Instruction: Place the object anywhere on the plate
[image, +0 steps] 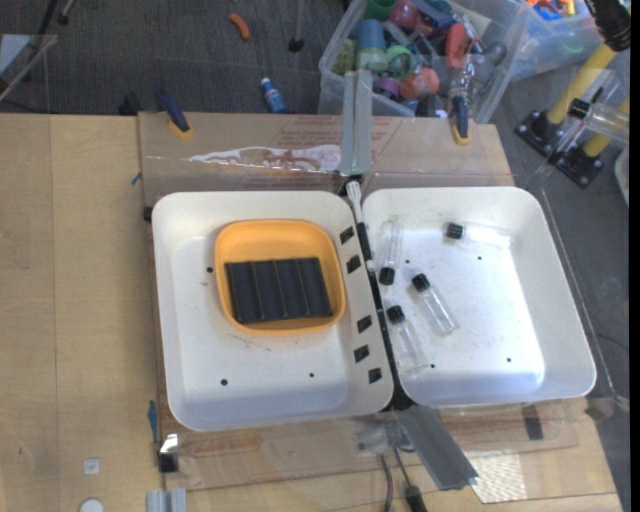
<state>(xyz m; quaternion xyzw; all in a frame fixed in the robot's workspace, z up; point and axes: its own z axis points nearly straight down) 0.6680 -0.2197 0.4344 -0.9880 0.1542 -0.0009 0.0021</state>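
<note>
- A yellow-orange plate (280, 232) is seen in the left bin (180, 340), set slightly towards the far side and well inside the white walls
- A black ribbed block (278, 290) is pictured lying flat on the plate, its long side running left to right; most of the plate's floor is covered by it, and a yellow rim is left showing on every side
- Three clear vials with black caps are scattered in the right bin (530, 300), all in its left half: one (388, 250) lies close to the central divide, one (432, 302) lies aslant near the middle, and one (403, 335) lies nearer the front
- A small black piece (454, 231) is seen by itself towards the far wall of the right bin, apart from the vials
- A row of black tabs (362, 295) is lined along the seam where the two bins meet
- The bins are borne by a wooden bench (70, 300), with a sheet of cardboard (250, 140) laid behind them
- A clear tub of coloured toys (420, 50) is seen on the floor beyond the bench
</note>
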